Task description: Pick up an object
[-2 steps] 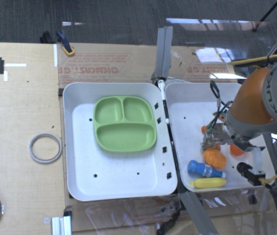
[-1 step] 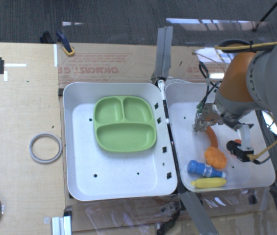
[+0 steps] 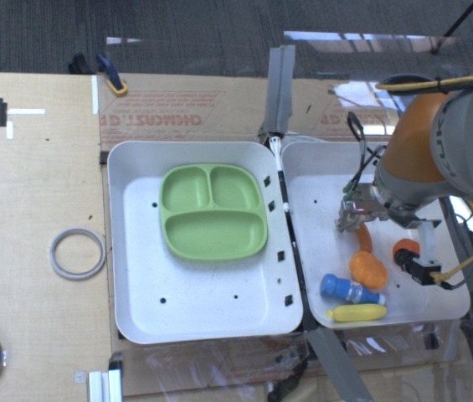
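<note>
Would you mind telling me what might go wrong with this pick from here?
The gripper sits low in the right bin, above a tight cluster: orange object, blue bottle, yellow object. It may close on nothing or nudge neighbours. The rounded orange object could slip from a pinch.

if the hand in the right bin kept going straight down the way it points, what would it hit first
Most likely the slim orange carrot-like piece lying just under the hand, or the white floor of the right bin beside it. Depth is hard to judge from this slanted view.

End effector point(image 3: 352, 218) low, pointing left
</note>
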Tool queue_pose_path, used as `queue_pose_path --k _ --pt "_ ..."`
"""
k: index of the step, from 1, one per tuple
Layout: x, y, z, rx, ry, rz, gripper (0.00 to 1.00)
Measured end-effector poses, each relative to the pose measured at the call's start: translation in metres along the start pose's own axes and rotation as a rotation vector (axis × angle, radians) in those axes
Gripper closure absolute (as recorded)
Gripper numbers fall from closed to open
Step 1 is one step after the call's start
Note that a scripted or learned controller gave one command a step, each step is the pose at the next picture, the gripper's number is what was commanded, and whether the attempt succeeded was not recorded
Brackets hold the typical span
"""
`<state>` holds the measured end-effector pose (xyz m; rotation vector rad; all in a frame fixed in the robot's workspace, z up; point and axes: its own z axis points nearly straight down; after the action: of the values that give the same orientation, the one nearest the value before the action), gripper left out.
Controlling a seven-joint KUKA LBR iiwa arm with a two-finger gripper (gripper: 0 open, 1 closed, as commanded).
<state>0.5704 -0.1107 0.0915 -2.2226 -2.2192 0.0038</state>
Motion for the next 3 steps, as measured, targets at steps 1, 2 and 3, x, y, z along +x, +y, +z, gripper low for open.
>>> queue_pose_path --k 1,2,3 --pt "0.002 -0.053 0.000 0.000 0.001 0.001 1.00" --pt "0.011 -0.076 0.001 0.000 0.002 0.002 1.00" --pt "-0.004 -0.093 0.001 0.000 0.001 0.002 1.00"
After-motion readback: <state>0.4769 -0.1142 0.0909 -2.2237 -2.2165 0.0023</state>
